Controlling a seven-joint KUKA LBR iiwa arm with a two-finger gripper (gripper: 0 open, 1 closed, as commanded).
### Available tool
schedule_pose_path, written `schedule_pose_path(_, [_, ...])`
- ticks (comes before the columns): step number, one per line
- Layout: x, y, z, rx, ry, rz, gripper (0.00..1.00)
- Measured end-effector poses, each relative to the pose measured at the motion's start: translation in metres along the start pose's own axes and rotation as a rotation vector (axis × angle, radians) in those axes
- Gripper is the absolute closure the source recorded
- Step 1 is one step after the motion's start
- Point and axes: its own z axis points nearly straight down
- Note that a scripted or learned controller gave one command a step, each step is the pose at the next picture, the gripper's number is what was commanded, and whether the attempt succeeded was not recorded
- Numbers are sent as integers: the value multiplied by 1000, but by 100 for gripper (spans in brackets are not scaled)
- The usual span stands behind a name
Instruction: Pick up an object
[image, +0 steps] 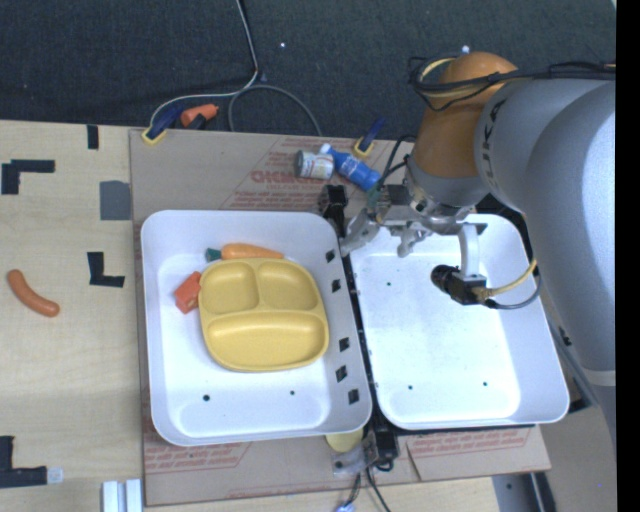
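- Landmark: the left bin (170, 400). All positions below are given relative to it.
- The yellow divided plate (264, 313) lies flat in the middle of the left bin. A toy carrot (250, 251) lies along the plate's far edge, touching it or nearly so. An orange-red piece (187, 292) sits at the plate's left edge, partly tucked under it.
- The gripper (405, 235) hangs over the far end of the right bin (450, 390), just past the divider that the two bins share. Whether it is released or clenched cannot be told from this angle. Nothing can be seen in its grasp.
- Risk: the only candidates in reach lie in the left bin. A descent from the present position would likely meet bare bin floor.
- Risk: the plate is wide, shallow and smooth. A grasp from above would probably slip off or only tilt it.
- Risk: the carrot lies close to both the plate rim and the bin's far wall. A finger may land on either and push the carrot aside.
- Risk: the orange-red piece is partly covered. A clean pinch looks unlikely.
- Risk: crossing to the left bin takes the wrist over the raised divider. A low pass could strike it.
- A sausage-shaped toy (32, 293) lies on the bench (60, 220) well left of the left bin, probably beyond reach.
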Motion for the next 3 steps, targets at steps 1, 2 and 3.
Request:
schedule_pose_path(1, [-73,-57,43,7,-3,9,0])
schedule_pose_path(2, [-200,-99,90,6,-6,14,0])
schedule_pose_path(3, [-165,-35,80,-5,0,-4,0])
